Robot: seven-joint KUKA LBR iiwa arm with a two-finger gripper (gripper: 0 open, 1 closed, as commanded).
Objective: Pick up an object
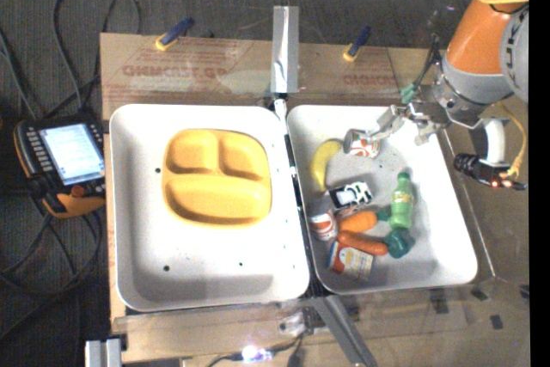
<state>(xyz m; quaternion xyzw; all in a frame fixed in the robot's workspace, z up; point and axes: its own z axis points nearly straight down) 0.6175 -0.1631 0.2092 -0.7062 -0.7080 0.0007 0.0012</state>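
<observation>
From my remote station, I judge the main risk to be a weak or off-centre grasp. The gripper (384,131) sits over the upper part of the right bin (460,223), and a small red-and-white can (362,144) lies at its fingertips. If contact is only on the can's edge, the can may slip free or roll toward the yellow banana (323,162) just beside it.

A second risk is clutter. The toy car (351,194), green bottle (401,200), carrot (358,222) and the other small items lie close together lower in the same bin, so a dropped can could land among them and disturb later targets.

Jaw state: the fingers look set around or against the can, but I cannot tell whether they are clamped on it or merely touching it.

The left bin (129,211) holds a yellow divided tray (218,176), well apart from the gripper.
</observation>
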